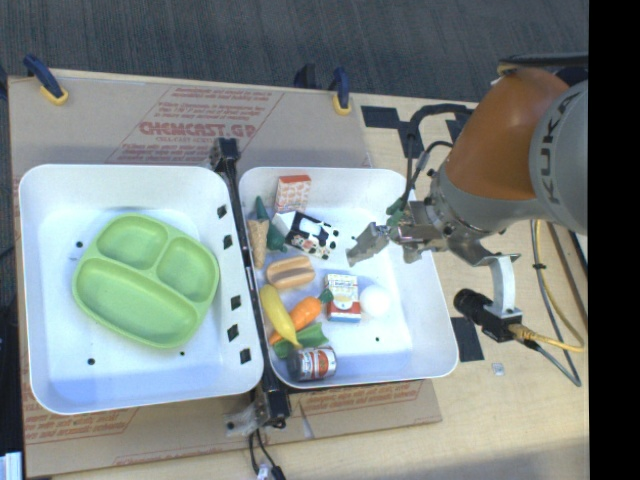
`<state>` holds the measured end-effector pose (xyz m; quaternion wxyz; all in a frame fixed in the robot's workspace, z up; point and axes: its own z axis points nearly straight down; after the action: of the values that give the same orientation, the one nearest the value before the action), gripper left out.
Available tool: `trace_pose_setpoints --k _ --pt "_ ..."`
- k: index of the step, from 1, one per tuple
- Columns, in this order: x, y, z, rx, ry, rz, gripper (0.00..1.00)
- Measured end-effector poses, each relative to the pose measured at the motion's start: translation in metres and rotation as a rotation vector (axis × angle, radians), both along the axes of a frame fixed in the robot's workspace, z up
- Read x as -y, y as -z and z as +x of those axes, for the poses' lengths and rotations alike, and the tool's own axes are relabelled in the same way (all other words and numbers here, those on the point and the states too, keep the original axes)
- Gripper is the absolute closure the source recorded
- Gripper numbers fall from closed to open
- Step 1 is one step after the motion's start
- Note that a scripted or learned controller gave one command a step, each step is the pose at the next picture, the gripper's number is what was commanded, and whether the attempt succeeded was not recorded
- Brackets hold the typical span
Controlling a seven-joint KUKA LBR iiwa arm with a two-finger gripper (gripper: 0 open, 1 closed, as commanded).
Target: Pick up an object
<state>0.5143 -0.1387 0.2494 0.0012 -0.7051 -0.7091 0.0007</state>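
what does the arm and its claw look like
The arm is bulky and rounded, grey with a broad orange band above the wrist and raised KUKA lettering on its grey shell. The claw is small, metallic grey, with dark cables looping near its mount.

The surface (470,438) is pale wood, lit evenly with soft shadows. A brown cardboard sheet (200,118) printed in red letters lies on it. Beyond the cardboard's far edge runs dark grey carpeted floor (250,13). Two blue clamps (45,78) grip that far edge, one at its left corner. Right of the cardboard, black tape marks (385,118) and yellow cables (560,278) cross the wood.
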Motion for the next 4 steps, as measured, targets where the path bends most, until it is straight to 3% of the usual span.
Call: trace_pose_setpoints --k 1,2,3,4 --pt "0.000 0.000 0.000 0.000 0.000 0.000 0.00" --pt "0.059 0.015 -0.038 0.000 0.000 -0.002 0.00" --pt "0.062 0.152 0.035 0.008 0.000 -0.003 0.00" --pt "0.060 0.141 0.036 0.007 -0.006 0.000 1.00"
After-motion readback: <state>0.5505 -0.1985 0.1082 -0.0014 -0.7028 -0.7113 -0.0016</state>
